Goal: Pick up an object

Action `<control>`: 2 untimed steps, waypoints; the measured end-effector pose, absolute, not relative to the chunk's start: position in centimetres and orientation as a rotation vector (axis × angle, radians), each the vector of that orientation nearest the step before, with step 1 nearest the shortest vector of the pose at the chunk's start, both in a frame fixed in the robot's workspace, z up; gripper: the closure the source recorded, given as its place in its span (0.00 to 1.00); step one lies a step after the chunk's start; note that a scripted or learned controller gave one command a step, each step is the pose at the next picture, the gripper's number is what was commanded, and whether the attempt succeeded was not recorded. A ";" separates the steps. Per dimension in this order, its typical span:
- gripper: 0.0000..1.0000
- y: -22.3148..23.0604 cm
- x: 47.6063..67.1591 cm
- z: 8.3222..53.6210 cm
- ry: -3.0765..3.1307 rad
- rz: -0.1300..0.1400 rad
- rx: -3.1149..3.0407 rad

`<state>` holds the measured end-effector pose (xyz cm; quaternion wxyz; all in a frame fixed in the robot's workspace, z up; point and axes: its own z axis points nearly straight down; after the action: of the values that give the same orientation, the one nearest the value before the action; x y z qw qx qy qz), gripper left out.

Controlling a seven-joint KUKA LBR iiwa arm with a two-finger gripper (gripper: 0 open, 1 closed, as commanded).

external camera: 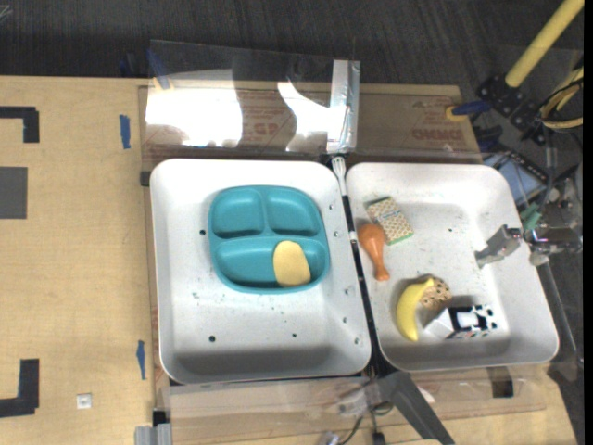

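Grey two-finger gripper (498, 245) at right bin's right edge (519, 213), clear of contents; open or shut: cannot tell. Nothing gripped. Yellow plastic banana (409, 310), orange carrot-shaped toy (374, 246) lie loose in right bin. Pick not begun.

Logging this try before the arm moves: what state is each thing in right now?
Teal tray: flat in the left bin.
Yellow lump: lying in the tray's front compartment.
Carrot: lying in the right bin.
Banana: lying in the right bin.
Gripper: over the right bin, holding nothing.
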<state>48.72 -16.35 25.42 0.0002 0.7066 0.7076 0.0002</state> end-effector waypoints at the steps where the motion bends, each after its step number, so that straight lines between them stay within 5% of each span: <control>1: 0.00 -12.8 47.7 10.1 2.255 -0.007 2.200; 2: 0.00 -15.8 52.4 11.8 2.146 0.001 2.292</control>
<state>52.41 -15.81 11.80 0.0007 0.7299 0.6836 0.0004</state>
